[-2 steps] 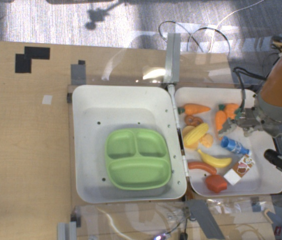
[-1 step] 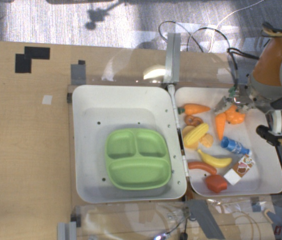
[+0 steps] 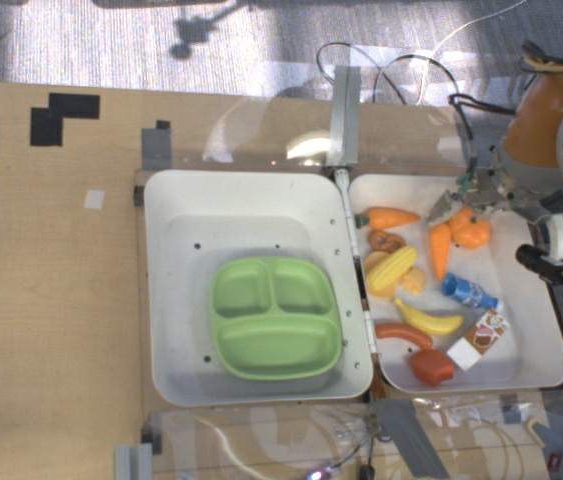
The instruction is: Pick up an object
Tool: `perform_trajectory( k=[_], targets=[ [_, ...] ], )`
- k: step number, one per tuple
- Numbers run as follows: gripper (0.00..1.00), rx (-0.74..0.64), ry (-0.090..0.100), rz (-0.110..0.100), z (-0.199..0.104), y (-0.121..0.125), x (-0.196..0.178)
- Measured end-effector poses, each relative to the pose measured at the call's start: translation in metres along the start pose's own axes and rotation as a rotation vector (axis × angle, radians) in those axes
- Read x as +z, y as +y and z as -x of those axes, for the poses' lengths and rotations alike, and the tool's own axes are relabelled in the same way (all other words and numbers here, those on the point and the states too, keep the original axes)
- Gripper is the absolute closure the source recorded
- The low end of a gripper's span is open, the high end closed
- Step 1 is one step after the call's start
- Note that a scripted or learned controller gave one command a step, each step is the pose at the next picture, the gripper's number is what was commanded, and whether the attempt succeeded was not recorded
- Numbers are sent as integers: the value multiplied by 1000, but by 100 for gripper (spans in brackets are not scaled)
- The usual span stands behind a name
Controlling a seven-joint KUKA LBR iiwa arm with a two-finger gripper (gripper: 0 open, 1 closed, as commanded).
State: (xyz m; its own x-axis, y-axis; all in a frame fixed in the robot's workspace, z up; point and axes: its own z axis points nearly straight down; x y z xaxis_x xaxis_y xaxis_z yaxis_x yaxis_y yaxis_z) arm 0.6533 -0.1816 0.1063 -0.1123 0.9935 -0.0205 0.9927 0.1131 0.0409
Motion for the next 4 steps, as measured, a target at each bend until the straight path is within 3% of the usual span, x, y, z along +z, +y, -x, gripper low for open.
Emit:
perform_trajectory(
  k=[1,2,3,4],
  targets=[
    [0,-181,28,-35,23,17,9],
    [0,-364,29,-42,26,12,10],
    [0,-401,29,-39,25,12,6],
    [0,-826,28,-20,4,-7,17]
  ],
)
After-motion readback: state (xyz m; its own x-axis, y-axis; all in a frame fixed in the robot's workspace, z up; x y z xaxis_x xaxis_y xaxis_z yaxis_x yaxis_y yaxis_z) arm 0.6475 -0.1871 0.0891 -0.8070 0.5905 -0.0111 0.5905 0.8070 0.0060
